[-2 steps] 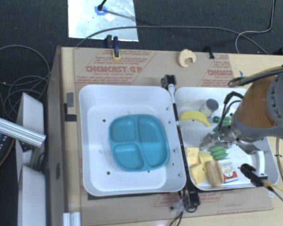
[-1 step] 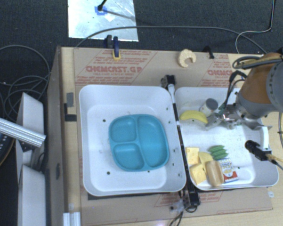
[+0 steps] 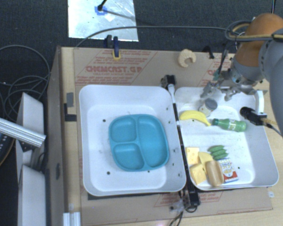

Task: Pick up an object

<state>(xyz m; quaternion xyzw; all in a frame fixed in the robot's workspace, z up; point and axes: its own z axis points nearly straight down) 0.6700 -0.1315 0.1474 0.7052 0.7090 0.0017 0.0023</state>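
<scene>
While the gripper [image 3: 208, 100] hangs over the back corner of the right bin [image 3: 266, 147], the banana [image 3: 195, 117] lies just below and to its left in the camera view, long axis running crosswise. A green bottle [image 3: 230, 124] lies just to its lower right. Whether the gripper is parted or holds anything, I cannot tell.

Yellow banana [image 3: 196, 117] lying curved near the right bin's [image 3: 268, 166] left wall; green bottle [image 3: 230, 124] on its side just beside it; cheese wedges [image 3: 197, 164], bread roll [image 3: 214, 172] toward the front edge.
</scene>
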